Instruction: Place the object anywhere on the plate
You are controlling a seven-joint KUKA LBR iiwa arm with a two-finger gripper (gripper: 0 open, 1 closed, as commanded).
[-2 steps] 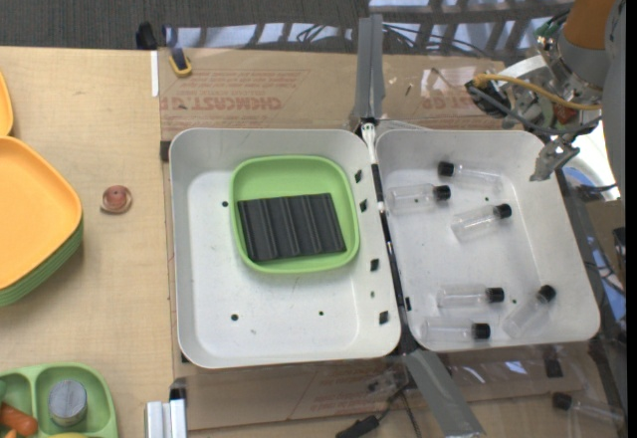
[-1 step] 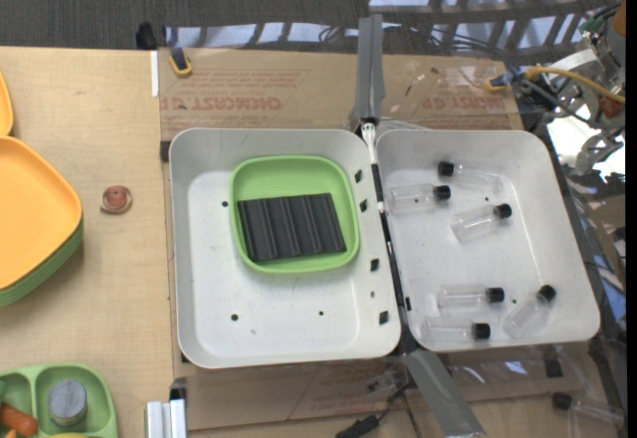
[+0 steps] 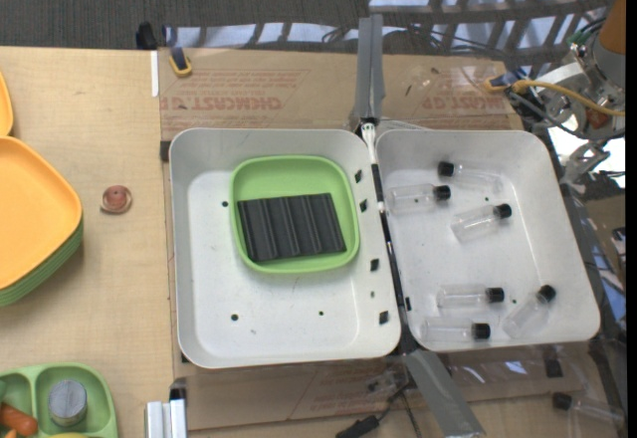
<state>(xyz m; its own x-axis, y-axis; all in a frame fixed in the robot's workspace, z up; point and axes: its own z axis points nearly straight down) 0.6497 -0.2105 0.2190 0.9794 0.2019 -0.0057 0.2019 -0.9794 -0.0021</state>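
Six clear plastic vials with black caps (image 3: 476, 297) lay scattered in the right white bin (image 3: 557, 227); left bin (image 3: 199, 307) held the green square plate (image 3: 338, 177) bearing a dark ribbed slab (image 3: 291, 226). Beyond, cardboard (image 3: 259, 93) covered the table (image 3: 80, 108). Pincer state: cannot tell.

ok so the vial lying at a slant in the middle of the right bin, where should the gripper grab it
Grip the vial mid-body on the clear tube, coming straight down, fingers closing across its narrow width. It lies flat, tilted, black cap up-right, with open floor on both long sides.
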